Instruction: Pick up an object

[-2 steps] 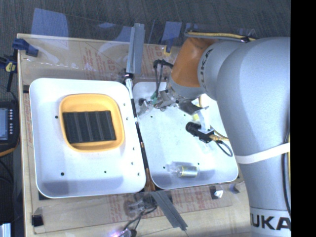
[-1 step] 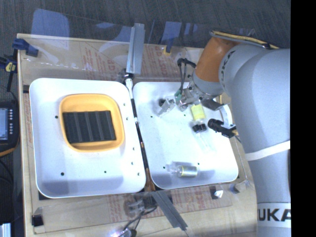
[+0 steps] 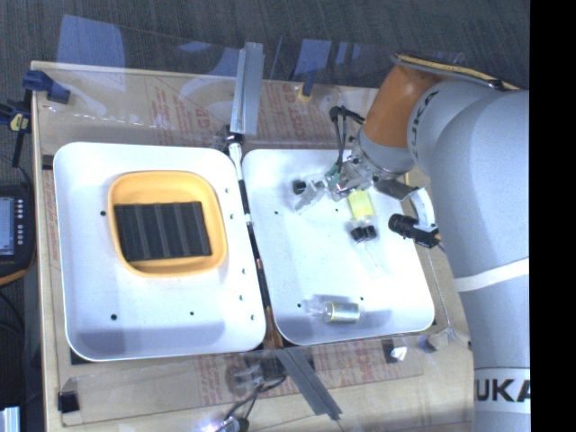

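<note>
Two shallow white bins sit side by side on the wooden bench; the left bin [image 3: 81, 318] holds a yellow-orange tray with a dark ribbed insert [image 3: 166, 220] near its middle, well away from the arm, so it looks like a parked item, not the target. The right bin [image 3: 288, 268] carries the small loose pieces, which fits the arm reaching in there. The grey arm with its orange band [image 3: 450, 151] leans over that bin's far right corner, and the two-finger gripper [image 3: 340, 180] hangs low by a small yellow block [image 3: 361, 205] and a small black piece [image 3: 364, 233] just below it. A short metallic cylinder [image 3: 340, 310] lies apart near the bin's front wall. Whether the gripper is grasping anything I cannot tell: its tip is small, glinting and tangled with cabling. A dark speck and a pale, clear-looking scrap left of the tip are too small to name, and the arm's bulk covers the bin's right rim
</note>
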